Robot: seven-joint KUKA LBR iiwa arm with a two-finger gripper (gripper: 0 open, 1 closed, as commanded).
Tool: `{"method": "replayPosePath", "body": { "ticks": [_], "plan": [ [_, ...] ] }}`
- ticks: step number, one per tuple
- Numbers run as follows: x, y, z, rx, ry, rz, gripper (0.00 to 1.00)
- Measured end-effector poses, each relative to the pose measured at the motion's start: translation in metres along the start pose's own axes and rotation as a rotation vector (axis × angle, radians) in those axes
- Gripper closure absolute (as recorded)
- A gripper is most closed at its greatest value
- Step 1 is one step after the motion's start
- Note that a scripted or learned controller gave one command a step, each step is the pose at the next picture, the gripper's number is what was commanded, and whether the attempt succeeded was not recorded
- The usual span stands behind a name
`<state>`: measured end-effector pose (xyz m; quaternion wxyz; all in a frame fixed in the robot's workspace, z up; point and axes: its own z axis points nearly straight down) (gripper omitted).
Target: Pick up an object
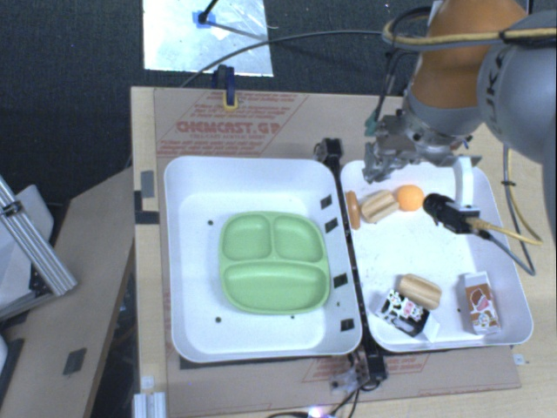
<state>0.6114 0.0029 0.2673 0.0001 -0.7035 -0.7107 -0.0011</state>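
We see open floor mid right bin (513, 259); a bun (379, 205) and ball (410, 198) crowd its far edge, boxes (479, 303) its near edge.

Fixed overhead camera, slanted down on both bins (261, 168)

I note even, bright overhead light; the white bins (261, 181) nearly wash out. The foil sheet (204, 24) glares. Shadows stay soft, and focus is slightly soft throughout.

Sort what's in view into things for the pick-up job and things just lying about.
For the job: gripper; tan bread roll; orange ball; second tan roll; brown carton; black-and-white packet.

Lying about: green divided plate; blue clamp.
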Motion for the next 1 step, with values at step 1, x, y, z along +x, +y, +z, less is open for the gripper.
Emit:
{"method": "replayPosePath", "body": {
  "ticks": [1],
  "plan": [
    [0.0564,-0.0069,0.0200,0.002,0.000,0.000,1.00]
  ]
}}
